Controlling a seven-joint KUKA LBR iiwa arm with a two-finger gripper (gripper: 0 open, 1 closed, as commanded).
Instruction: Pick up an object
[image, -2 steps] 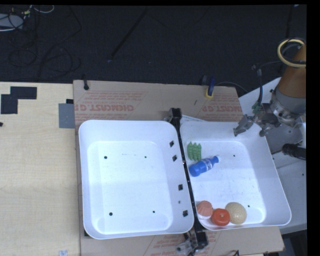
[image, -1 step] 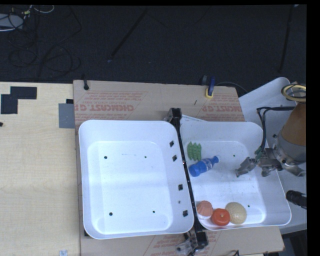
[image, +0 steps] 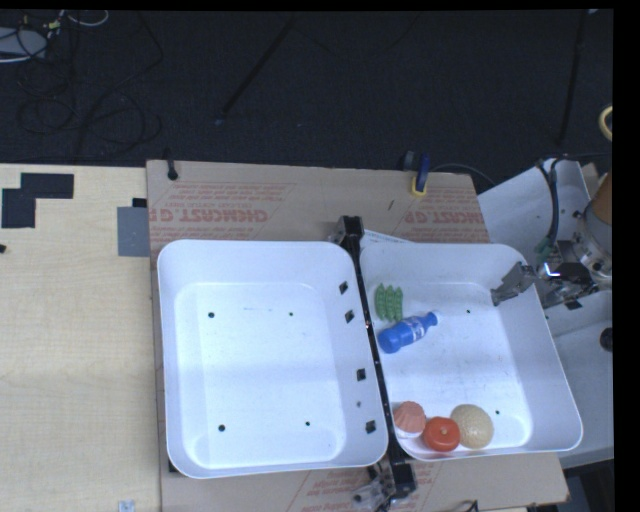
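Blue bottle (image: 407, 332) and the other objects are left lying in the right bin (image: 520, 375); nothing is lifted yet, and the gripper (image: 512, 284), seemingly parted and empty, is poised at the bin's far right rim

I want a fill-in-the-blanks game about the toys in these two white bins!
1. The blue bottle lies in the ____ bin in the camera view.
2. The green toy sits just above the ____ bottle.
3. The round toy between the pink one and the cream ball is ____.
4. The end effector hangs over the right bin's ____ edge.

Missing words: right; blue; red; right
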